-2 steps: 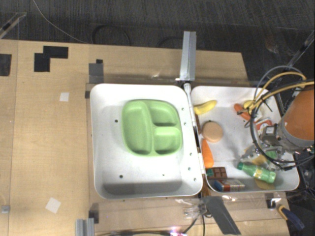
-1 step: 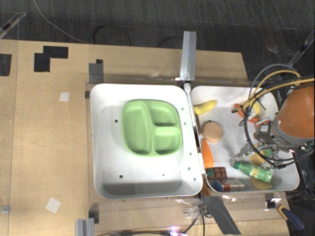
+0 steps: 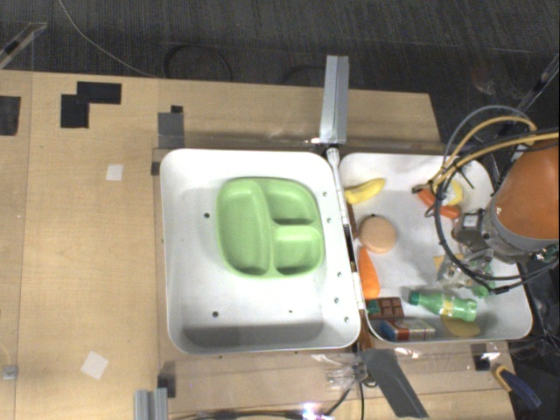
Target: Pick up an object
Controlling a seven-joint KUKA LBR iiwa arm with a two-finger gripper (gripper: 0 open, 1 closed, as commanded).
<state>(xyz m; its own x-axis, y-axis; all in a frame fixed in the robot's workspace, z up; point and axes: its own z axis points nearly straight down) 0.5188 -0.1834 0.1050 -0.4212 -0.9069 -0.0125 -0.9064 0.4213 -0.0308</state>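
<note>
Robotics lab, not a home or kitchen. Light wood bench (image 3: 79,261) w/ black tape patches (image 3: 90,100), two white bins (image 3: 188,322) fixed side by side by metal brackets (image 3: 335,99). Grey carpet (image 3: 262,16) behind w/ loose cables. Robot arm (image 3: 529,204) w/ yellow & black wiring over the right bin. Bin contents are toy food & a green divided tray (image 3: 268,227).

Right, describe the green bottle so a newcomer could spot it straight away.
Look in the right bin, along its near edge. The green bottle lies on its side there, just below the gripper and right of a multicoloured cube. It is the one clear green item with a yellow label band.
</note>
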